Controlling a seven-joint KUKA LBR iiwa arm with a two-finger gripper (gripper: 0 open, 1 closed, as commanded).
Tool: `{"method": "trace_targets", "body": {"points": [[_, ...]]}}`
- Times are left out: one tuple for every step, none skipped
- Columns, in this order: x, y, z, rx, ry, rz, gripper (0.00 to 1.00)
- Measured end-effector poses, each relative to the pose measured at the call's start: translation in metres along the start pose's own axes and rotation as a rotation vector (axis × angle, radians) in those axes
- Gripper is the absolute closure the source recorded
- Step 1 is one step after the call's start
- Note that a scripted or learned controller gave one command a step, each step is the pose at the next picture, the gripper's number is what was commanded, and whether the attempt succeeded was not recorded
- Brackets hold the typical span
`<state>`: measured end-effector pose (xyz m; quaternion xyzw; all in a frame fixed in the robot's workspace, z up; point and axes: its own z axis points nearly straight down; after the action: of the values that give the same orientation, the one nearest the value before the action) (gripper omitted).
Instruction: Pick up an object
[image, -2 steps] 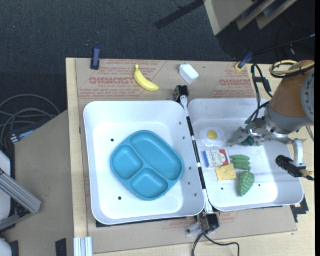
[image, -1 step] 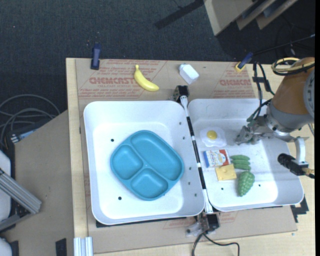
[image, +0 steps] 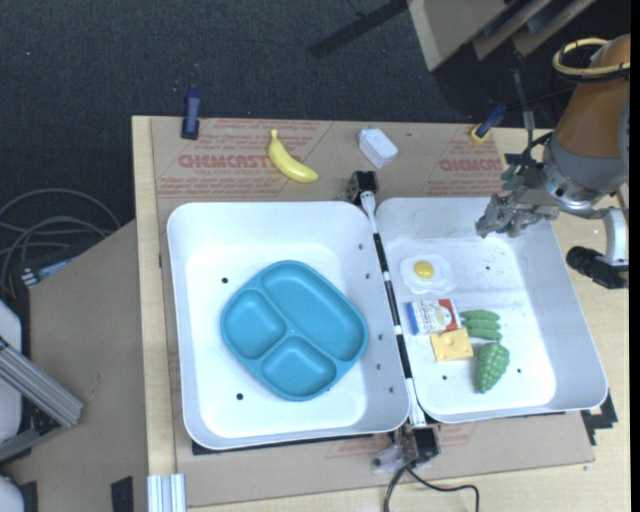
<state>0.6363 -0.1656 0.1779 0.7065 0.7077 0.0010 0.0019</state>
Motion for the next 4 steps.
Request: {"method": "trace_targets", "body": {"points": [[0.053, -0.004, -0.034, 0.001, 0.001, 0.0, 1.0], [0.053, -0.004, -0.034, 0.002, 0.0, 0.001, 0.0], [0.019, 0.004, 0.033, 0.006, 0.001, 0.002, 0.0], [0.022, 0.03, 0.093, 0.003, 0.0, 0.0, 0.0]]}}
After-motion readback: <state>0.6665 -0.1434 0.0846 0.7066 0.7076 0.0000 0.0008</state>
